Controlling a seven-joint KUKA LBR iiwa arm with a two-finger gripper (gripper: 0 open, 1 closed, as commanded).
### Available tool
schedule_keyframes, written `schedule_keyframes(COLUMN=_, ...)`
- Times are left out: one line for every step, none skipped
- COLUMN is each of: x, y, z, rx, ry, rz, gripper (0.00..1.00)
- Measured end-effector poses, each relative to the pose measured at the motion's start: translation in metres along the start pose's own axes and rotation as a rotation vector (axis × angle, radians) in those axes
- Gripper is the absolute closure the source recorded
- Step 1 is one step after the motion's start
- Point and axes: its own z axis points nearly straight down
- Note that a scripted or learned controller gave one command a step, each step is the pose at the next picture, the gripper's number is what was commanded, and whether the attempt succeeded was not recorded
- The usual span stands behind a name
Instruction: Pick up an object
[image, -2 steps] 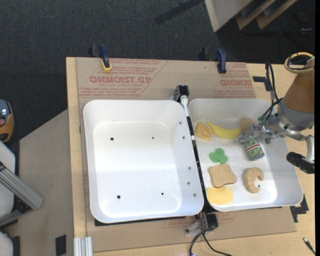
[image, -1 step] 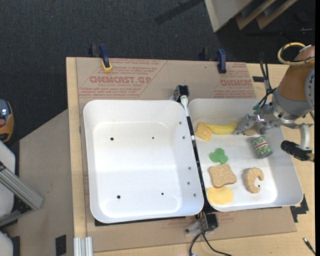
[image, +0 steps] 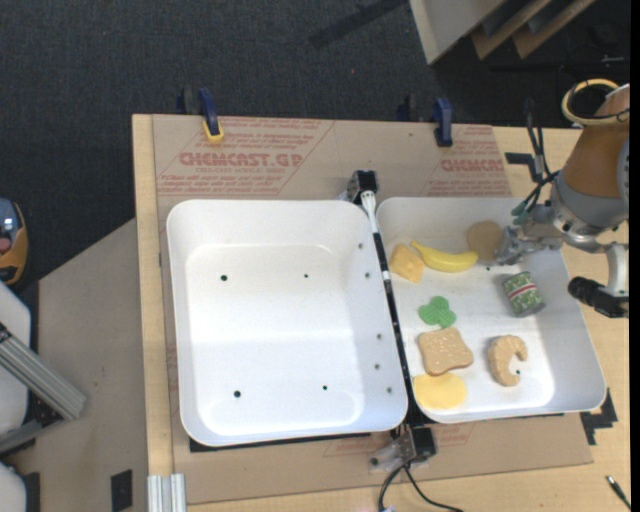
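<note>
jaws (image: 512, 250): low in the right bin (image: 570, 385), can't tell if they're clenched
can (image: 521, 293): just at their 6 o'clock
banana (image: 445, 259): 9 o'clock

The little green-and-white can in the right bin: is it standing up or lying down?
Lying down. The small green-and-white can rests on its side on the right white bin's floor, long side showing, near the gripper.

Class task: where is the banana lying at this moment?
The banana lies in the right bin, near its far left corner, between the yellow wedge and the round tan piece.
</note>
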Motion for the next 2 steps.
schedule_keyframes(x=-0.004, y=-0.043, z=-0.131, rx=-0.011, ry=-0.008, rz=0.006, gripper=1.00)
schedule_keyframes(x=-0.002, y=-0.062, z=-0.142, rx=0.002, ry=-0.001, rz=0.005, gripper=1.00)
